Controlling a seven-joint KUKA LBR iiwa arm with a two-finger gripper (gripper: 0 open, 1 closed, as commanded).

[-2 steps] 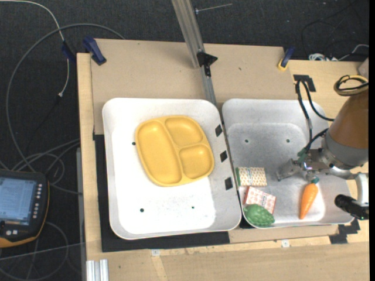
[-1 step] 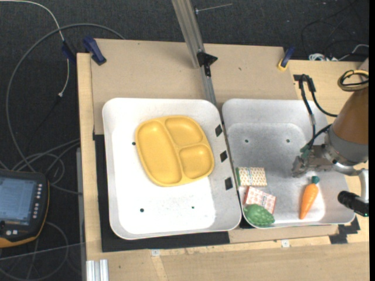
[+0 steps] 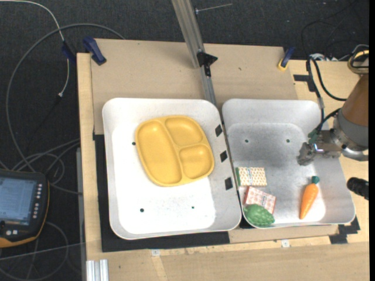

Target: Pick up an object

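Dark carpet with loose cables surrounds the bench. Left bin carries a yellow divided tray. Right bin holds a carrot, a green vegetable and two small patterned packets along its near edge. We see the gripper at the bin's right side, just above the carrot and apart from it; nothing is in its grasp, and its opening we cannot tell. We judge this the approach step: next comes lining up over one item and descending.
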